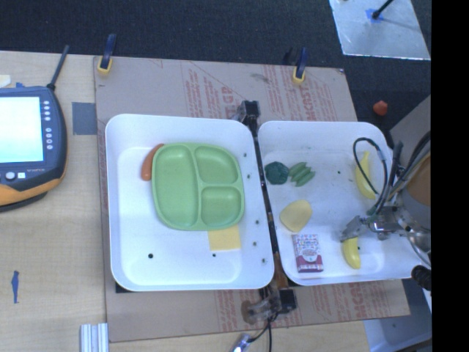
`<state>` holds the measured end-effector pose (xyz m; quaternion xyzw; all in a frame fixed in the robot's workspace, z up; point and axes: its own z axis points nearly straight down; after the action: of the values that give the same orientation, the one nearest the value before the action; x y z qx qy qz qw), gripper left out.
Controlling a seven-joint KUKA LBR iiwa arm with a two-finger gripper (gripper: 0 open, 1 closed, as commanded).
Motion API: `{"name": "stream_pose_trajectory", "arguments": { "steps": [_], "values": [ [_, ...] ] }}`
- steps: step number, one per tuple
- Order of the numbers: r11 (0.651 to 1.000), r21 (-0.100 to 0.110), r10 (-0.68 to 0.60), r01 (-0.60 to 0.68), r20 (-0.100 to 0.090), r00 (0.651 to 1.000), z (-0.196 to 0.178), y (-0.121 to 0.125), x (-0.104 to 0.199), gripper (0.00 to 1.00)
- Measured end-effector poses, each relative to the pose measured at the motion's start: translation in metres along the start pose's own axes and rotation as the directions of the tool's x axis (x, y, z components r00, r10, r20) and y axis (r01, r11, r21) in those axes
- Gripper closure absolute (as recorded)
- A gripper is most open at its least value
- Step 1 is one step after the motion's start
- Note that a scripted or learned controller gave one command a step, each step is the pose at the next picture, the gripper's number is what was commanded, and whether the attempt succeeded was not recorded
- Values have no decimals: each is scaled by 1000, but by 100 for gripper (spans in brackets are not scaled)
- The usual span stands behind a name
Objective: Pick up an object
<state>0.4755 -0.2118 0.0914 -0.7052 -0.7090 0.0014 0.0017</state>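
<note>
The right bin [330,134] holds a dark green broccoli piece [276,172], a green pea pod [301,173], a pale yellow rounded piece [295,215], a red and white carton [308,252], a long yellow piece [363,176] by the right wall and a small yellow piece [352,254] near the front. My gripper [356,229] hangs low over the right side of this bin, just above the small yellow piece and to the right of the carton. Nothing shows as held in it.
The left bin [124,196] carries a green divided plate [198,185], with an orange item [147,164] poking out at its left and a yellow slice [224,240] at its front. A tablet-like pendant [26,141] lies at far left. Black cables [374,160] loop near the arm.
</note>
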Motion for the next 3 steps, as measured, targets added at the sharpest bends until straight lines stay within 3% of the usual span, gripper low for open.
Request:
{"name": "stream_pose_trajectory", "arguments": {
  "steps": [1,2,3],
  "values": [
    [1000,-3,1,-1,1,1000,-71,48,0,0],
    [1000,0,2,-2,-1,1000,0,162,0,0],
    [1000,-1,1,-1,1,1000,-1,121,4,0]
  ]
}}
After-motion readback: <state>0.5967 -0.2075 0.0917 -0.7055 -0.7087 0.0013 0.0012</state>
